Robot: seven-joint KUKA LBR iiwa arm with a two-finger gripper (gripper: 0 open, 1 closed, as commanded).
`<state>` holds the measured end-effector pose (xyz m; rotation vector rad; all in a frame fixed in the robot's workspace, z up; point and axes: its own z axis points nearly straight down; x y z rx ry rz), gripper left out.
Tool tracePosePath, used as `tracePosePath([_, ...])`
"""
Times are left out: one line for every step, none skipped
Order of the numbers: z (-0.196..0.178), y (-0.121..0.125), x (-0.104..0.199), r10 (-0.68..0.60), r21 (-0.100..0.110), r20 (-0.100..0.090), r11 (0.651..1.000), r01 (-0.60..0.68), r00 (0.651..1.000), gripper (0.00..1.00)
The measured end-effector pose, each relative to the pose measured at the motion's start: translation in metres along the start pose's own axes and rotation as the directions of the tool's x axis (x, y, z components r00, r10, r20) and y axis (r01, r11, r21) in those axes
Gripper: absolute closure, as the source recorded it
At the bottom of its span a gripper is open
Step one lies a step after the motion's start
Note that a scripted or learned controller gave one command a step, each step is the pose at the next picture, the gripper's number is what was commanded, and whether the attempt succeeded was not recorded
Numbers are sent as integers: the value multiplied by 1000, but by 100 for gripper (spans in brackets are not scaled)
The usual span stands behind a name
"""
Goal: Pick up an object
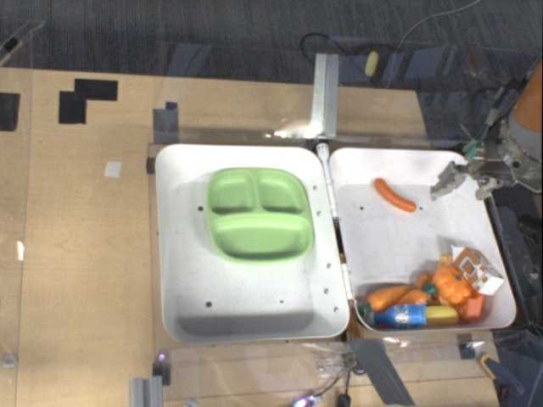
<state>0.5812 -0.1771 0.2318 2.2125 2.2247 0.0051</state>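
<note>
The likeliest thing to pick, judging by how it lies alone, is the orange sausage point(395, 195), which rests flat on the bare floor of the right bin point(407, 253), in its far half, tilted a little so that one end points toward the dividing rim and the other toward the arm. Nothing touches it. The other candidates sit well apart from it, heaped in the near corner of the same bin: a carrot-like piece point(388, 296), a blue bottle point(400, 315) lying on its side, a yellow piece point(440, 314), an orange lump point(450, 287) and a small printed packet point(471, 265), all pressed together so that their edges are hard to separate. The gripper point(462, 176) hangs at the far right rim of this bin, near the sausage but clear of it, and whether its fingers are spread or closed cannot be told at this size; nothing is seen in its grasp. The left bin point(182, 253) holds a green divided plate point(257, 213), which plays no evident part. As a judgement, the task has hardly begun: no object is lifted or even touched, and the approach, the descent, the closing and the lift all remain to be done.
</note>
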Motion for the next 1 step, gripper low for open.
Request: tracePosePath([126,67,4,-11,-19,5,1000,11,1000,0])
